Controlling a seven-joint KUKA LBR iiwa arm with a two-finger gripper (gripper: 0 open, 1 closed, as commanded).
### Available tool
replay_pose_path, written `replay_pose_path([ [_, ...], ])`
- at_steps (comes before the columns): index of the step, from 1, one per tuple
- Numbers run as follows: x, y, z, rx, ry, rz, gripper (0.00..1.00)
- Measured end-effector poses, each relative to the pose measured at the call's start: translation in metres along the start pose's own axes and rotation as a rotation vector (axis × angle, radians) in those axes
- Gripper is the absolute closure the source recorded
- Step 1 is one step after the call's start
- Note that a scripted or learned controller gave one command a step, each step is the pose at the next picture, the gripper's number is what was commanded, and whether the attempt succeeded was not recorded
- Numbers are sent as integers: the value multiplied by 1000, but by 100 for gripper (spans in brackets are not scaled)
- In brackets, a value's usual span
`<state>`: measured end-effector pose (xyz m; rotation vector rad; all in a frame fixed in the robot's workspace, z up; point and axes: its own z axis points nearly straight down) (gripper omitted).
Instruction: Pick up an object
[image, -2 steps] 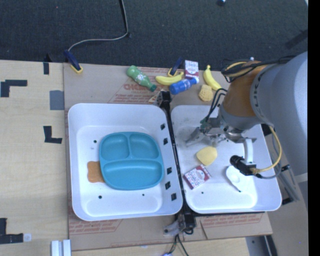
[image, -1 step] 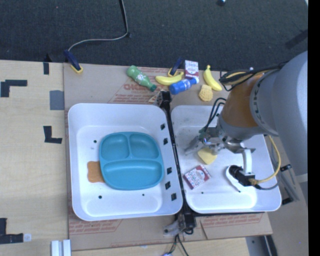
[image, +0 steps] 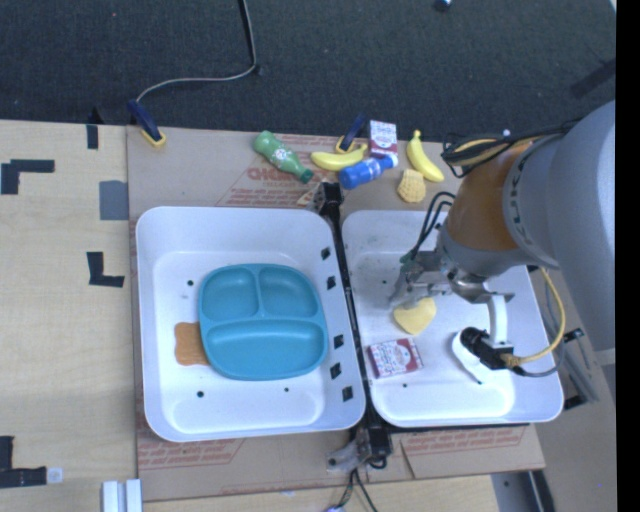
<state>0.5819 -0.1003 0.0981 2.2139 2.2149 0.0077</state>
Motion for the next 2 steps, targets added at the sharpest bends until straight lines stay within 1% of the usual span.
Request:
replay_pose_path([
  [1, 0, 0, 0, 0, 0, 0, 0],
  [2, -5, -7, 10, 1, 0, -1, 0],
])
